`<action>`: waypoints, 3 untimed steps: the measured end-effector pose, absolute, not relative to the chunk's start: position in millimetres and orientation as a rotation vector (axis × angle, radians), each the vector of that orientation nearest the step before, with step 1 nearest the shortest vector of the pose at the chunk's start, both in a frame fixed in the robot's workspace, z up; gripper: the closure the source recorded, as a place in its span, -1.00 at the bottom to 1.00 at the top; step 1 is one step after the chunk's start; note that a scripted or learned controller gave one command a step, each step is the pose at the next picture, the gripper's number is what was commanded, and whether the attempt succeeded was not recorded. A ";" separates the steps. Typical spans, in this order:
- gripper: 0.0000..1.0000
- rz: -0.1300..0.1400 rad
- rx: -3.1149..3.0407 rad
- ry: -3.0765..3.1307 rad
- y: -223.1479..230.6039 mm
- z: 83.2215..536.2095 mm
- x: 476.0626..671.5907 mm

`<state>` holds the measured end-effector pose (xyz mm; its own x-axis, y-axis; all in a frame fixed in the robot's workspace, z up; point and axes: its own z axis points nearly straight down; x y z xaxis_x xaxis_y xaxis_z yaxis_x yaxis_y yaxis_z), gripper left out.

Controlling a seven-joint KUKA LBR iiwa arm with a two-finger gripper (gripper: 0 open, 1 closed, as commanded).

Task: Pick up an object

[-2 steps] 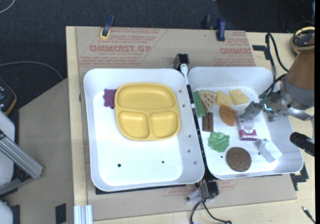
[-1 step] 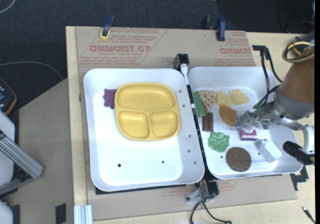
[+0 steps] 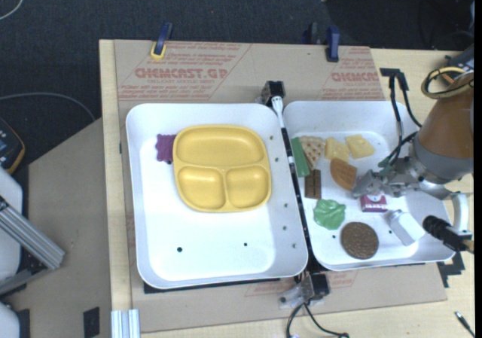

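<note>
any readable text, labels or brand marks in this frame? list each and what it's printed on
"CHEMCAST GP", red print on the brown sheet behind the left bin; smaller lines around it are too blurred to read.
"CHEMCAST", cut short, repeated on the same sheet behind the right bin; the rest is unreadable.
The small pink and white packet near the gripper may carry print, too small to read.
No other text shows.

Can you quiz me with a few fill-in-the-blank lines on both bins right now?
1. The yellow divided plate lies in the ____ bin.
2. The purple object touches the plate's ____ edge.
3. The round brown disc lies in the ____ bin.
4. The gripper hangs over the ____ bin.

Missing words: left; left; right; right
</note>
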<state>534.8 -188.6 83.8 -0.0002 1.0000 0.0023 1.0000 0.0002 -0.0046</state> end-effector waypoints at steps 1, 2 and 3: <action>1.00 -0.001 -2.222 -2.220 -189.1 95.1 535.7; 1.00 -0.004 -2.227 -2.228 -197.0 151.5 544.5; 1.00 -0.004 -2.226 -2.227 -199.1 196.0 541.1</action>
<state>541.1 -199.1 196.0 -0.0004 1.0000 -0.0033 1.0000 0.0004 0.0067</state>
